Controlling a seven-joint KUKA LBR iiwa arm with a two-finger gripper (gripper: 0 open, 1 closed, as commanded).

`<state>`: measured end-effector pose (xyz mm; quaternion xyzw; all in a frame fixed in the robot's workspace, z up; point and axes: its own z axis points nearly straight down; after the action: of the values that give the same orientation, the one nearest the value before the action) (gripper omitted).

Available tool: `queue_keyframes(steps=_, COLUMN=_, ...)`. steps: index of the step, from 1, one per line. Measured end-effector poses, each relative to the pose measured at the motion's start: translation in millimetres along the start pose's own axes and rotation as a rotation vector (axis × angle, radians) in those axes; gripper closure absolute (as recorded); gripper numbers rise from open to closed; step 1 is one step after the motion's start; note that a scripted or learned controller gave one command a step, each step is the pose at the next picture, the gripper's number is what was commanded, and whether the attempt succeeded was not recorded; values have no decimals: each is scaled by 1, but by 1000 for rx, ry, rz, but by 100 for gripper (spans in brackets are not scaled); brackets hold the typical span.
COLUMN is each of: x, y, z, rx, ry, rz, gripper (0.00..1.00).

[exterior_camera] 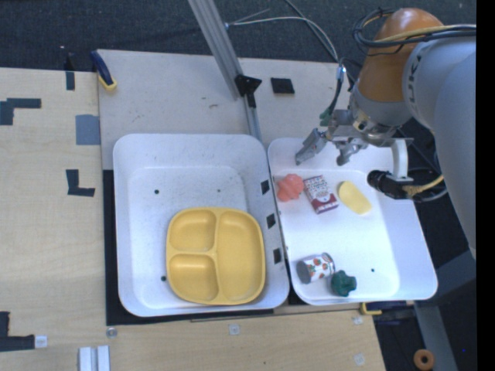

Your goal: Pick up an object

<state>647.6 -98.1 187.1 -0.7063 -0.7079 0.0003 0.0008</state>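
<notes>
My gripper (325, 152) hangs over the far end of the right bin (402, 246), its two fingers spread open with nothing between them. Just below it in that bin lie a pink crumpled object (290, 187), a small red and white carton (319, 193) and a yellow oval object (355, 198). The carton sits nearest under the fingers. Near the bin's front edge lie a small red and white can (315, 267) on its side and a dark green object (343, 284).
The left bin (139, 207) holds a yellow divided plate (215, 255). A metal pole (220, 41) slants up from between the bins at the back. Black cables (402, 184) hang off the wrist over the right bin's far right edge.
</notes>
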Motion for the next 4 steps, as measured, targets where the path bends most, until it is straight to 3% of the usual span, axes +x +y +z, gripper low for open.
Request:
queue_keyframes(steps=1, x=4, y=0, z=44, rx=4, ry=-2, rz=0, gripper=0)
queue_keyframes(steps=2, x=3, y=2, z=93, rx=-6, ry=-6, rz=0, gripper=0)
queue_keyframes(steps=3, x=3, y=4, z=78, rx=-13, ry=-7, rz=-1, gripper=100)
queue_keyframes(steps=4, x=2, y=-4, z=31, rx=-4, ry=-1, rz=2, gripper=100)
